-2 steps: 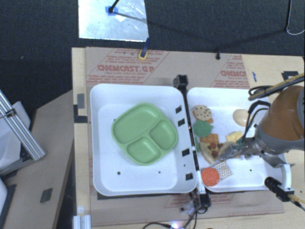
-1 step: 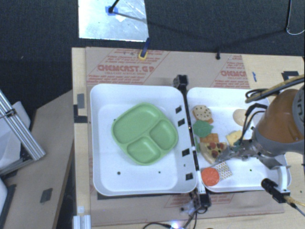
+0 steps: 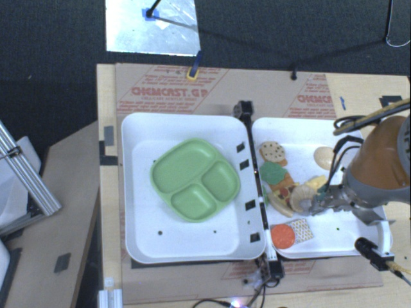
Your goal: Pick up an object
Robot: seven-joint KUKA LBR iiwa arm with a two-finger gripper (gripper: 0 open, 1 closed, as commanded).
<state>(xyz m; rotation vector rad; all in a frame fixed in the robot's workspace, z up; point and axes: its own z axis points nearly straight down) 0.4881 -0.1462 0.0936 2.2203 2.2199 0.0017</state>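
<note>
Nearest to us is the arm, its grey body and orange band bulking in from the right over the right bin. Under everything we see the bench, topped by a sheet of printed cardboard on which the 2 white bins sit side by side, touching along a black divider. The left bin holds 1 thing, a green plate with 3 compartments, lying flat near the bin's middle and turned at a slant. In the right bin a cluster of small toy foods lies against the divider side: a round cookie with dark chips at the top, a green piece just below it, then a heap of orange, brown and yellow bits touching one another. Apart from the heap, a pale oval piece sits beside the arm, and toward the front wall we see a red round piece touching a small speckled flat piece. The gripper reaches leftward at the heap's right edge, right against a pale rounded piece; we cannot tell whether its fingers are apart or together, or whether anything sits between them.
</note>
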